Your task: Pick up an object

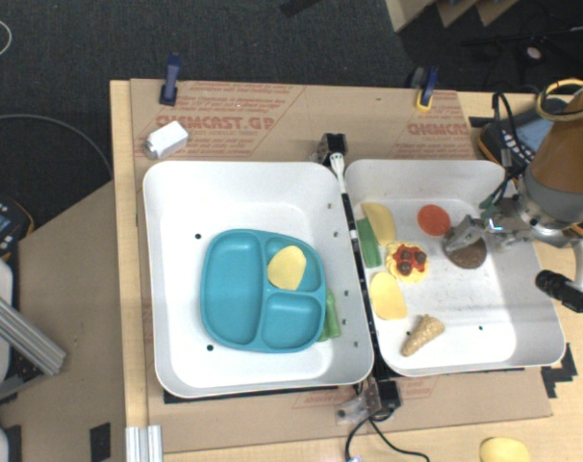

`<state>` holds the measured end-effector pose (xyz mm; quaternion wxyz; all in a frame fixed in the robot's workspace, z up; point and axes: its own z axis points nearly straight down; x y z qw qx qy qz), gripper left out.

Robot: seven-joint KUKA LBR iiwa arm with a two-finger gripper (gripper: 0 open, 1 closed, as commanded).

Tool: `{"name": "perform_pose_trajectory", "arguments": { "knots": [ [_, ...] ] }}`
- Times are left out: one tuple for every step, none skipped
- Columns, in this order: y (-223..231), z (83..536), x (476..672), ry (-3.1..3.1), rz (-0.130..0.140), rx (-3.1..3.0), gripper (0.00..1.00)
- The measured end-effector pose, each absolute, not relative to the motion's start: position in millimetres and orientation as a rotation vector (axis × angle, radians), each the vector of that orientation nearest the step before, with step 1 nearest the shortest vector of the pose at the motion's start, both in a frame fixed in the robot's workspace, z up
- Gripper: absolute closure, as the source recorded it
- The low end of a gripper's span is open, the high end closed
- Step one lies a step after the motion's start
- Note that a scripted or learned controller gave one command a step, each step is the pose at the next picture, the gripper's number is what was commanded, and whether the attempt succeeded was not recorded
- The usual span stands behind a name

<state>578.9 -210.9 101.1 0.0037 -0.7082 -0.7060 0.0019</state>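
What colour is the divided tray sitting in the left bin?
The divided tray is teal blue, seen clearly in the camera view, with a yellow piece lying in it.

You had bright, even overhead light; white bins (166, 258) glared slightly; shadows stayed soft; focus was mildly soft throughout.
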Motion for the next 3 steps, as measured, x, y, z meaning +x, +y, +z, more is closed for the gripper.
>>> {"name": "perform_pose_trajectory", "arguments": {
  "knots": [
    [-212,156,556.4,-2.223,-0.002,-2.225,0.0],
    [-166,81,503.2,-2.214,0.005,-2.215,0.0],
    [-228,314,504.2,-2.234,-0.01,-2.239,0.0]
  ]
}}
